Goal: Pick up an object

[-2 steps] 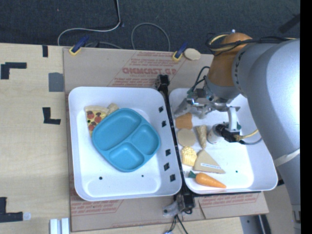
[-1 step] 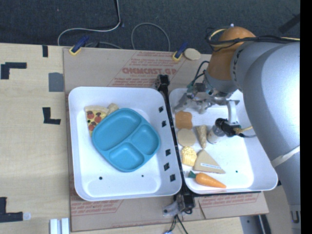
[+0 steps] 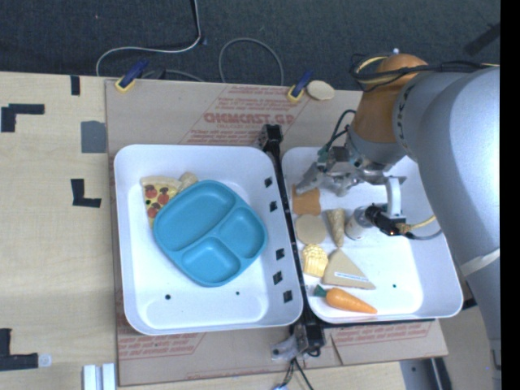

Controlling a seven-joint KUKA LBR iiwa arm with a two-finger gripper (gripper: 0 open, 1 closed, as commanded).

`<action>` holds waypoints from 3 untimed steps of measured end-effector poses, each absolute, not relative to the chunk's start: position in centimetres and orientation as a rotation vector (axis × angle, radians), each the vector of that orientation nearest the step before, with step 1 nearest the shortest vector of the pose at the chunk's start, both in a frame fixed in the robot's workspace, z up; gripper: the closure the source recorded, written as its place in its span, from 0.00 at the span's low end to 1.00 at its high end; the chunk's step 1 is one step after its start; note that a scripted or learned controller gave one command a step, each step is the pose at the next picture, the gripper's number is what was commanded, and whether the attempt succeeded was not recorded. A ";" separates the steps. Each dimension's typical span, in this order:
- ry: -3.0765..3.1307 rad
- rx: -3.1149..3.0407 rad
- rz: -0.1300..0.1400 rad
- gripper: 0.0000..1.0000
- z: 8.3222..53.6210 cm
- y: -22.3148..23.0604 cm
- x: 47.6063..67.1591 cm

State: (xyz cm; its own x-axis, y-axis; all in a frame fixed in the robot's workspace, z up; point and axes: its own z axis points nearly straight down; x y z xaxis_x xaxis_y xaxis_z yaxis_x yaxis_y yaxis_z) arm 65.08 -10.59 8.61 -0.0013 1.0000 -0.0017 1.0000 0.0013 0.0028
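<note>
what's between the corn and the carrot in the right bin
In the camera view, a pale wedge with a label lies between the corn and the carrot, its lower edge close above the carrot.

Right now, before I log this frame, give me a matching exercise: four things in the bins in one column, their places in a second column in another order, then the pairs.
Things:
1. blue divided plate
2. carrot
3. pizza slice
4. gripper

Places:
A. front edge of the right bin
B. middle of the left bin
C. back of the right bin, above the food pieces
D. back left corner of the left bin, partly under the plate

Pairs: 1-B, 2-A, 3-D, 4-C
</note>
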 end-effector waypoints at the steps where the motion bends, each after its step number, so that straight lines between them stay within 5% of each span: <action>1: 2.219 2.217 0.001 0.00 8.6 -9.8 63.7; 2: 2.226 2.218 -0.005 0.00 8.5 -9.8 66.9; 3: 2.219 2.218 0.001 0.00 8.6 -9.5 63.4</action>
State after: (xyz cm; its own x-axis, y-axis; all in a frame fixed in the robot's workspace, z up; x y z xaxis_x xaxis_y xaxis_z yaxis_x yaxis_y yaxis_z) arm 63.41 -9.54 8.64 -0.0003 1.0000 -0.0023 1.0000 0.0003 0.0035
